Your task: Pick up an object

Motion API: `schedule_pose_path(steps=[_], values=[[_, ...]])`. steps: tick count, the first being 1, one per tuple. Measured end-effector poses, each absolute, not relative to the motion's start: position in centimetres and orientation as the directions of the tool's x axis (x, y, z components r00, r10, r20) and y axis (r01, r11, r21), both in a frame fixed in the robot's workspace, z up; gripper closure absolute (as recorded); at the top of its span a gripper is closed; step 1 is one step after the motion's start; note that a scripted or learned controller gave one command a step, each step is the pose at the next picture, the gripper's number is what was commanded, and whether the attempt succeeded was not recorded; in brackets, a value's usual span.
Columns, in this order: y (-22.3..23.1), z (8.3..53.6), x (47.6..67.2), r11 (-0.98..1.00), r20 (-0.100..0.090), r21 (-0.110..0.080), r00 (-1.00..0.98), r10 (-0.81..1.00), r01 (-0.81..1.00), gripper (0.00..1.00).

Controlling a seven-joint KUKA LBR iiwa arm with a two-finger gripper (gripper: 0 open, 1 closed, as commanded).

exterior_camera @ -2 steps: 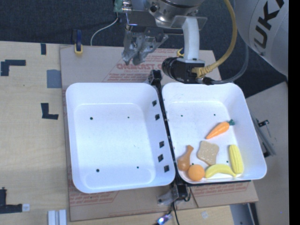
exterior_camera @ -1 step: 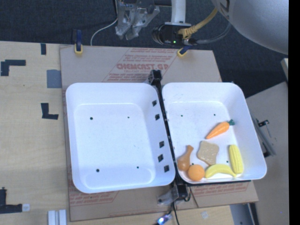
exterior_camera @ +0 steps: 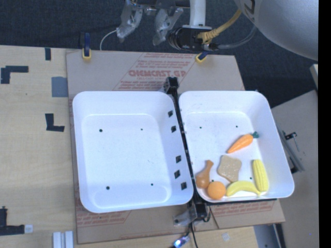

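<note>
My gripper [exterior_camera: 146, 26] hangs high at the top of the camera view, above the cardboard behind the bins, open with nothing between its two fingers. The right bin [exterior_camera: 222, 112] holds several toy foods in its near right corner: an orange carrot [exterior_camera: 241, 143], a slice of bread [exterior_camera: 229, 168], a yellow corn cob [exterior_camera: 260, 175], a banana [exterior_camera: 242, 188], an orange fruit [exterior_camera: 216, 190] and a brown drumstick [exterior_camera: 205, 175]. All of them lie far from the gripper.
The left bin [exterior_camera: 124, 149] sits beside the right one, joined by a black clip strip [exterior_camera: 177, 138]. Both rest on a cardboard sheet [exterior_camera: 155, 71] held by yellow clamps. The arm's grey body [exterior_camera: 279, 9] fills the top right corner.
</note>
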State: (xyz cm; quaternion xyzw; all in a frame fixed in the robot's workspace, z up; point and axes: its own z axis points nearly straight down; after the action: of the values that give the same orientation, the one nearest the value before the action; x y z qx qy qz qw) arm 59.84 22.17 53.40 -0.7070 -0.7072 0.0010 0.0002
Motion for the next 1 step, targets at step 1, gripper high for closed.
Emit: schedule_pose_path(steps=[1], values=[[22.22, 54.41, 59.85, 0.002, -0.002, -0.002, -0.002, 1.0, 1.0, 1.0]])
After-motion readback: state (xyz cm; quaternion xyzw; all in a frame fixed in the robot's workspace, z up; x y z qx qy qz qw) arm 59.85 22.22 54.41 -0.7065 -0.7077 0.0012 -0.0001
